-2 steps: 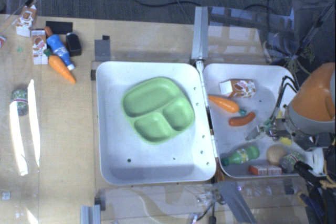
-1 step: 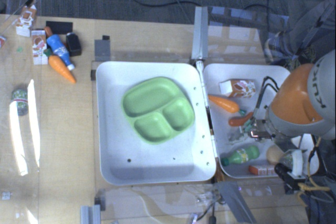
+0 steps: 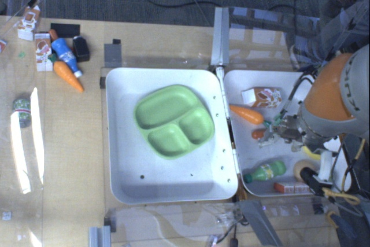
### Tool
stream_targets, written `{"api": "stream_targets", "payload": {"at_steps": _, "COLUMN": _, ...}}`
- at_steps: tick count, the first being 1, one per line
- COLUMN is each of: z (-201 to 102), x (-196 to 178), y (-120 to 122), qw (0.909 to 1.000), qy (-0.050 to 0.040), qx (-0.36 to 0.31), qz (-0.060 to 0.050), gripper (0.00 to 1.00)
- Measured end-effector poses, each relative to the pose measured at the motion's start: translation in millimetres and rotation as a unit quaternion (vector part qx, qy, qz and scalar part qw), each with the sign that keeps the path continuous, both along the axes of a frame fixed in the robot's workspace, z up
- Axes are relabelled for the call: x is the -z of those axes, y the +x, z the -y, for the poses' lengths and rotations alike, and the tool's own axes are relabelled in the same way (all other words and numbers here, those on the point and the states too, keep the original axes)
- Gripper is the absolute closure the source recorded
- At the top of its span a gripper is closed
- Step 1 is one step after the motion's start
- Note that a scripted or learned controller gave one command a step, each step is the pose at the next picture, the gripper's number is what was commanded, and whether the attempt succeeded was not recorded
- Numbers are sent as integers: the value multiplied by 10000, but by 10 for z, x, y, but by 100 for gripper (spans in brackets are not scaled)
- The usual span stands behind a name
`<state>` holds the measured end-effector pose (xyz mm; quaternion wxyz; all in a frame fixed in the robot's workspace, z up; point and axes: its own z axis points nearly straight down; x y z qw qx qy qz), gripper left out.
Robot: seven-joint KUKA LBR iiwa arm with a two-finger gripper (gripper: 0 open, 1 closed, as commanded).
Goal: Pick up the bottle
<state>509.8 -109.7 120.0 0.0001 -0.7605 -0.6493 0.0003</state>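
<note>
Camera view, from the near edge outward. At the near rim of the right bin (image 3: pixel 231 142) lies the bottle (image 3: pixel 266 172), green, on its side, cap end toward the bin's left wall; a small red item (image 3: pixel 287 187) and a tape roll (image 3: pixel 304 170) lie just beside it on the right. Beyond it, over mid-bin, is the tool (image 3: pixel 272 131), near a small red object (image 3: pixel 258 134); whether it is wide or narrow cannot be told, and nothing is seen gripped. Farther on lie a carrot (image 3: pixel 246 115) and a brown-and-white packet (image 3: pixel 263 96). The left bin (image 3: pixel 115 124) holds a green divided tray (image 3: pixel 173 120). Judgement: the step in hand is the approach. The tool should travel toward the near rim, align across the bottle's short axis, and descend at mid-body, clear of the wall and tape roll.
</note>
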Motion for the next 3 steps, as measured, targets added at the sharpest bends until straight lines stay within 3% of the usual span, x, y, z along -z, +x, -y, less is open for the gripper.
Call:
{"api": "stream_targets", "payload": {"at_steps": 1, "z": -122, "x": 317, "y": -186, "qw": 9994, "qy": -6, "qx": 337, "qz": 66, "gripper": 0}}
{"api": "stream_targets", "payload": {"at_steps": 2, "z": -131, "x": 222, "y": -157, "qw": 9995, "qy": -4, "qx": 311, "qz": 88, "gripper": 100}}
{"api": "stream_targets", "payload": {"at_steps": 3, "z": -131, "x": 222, "y": -158, "qw": 9995, "qy": -4, "qx": 312, "qz": 86, "gripper": 0}}
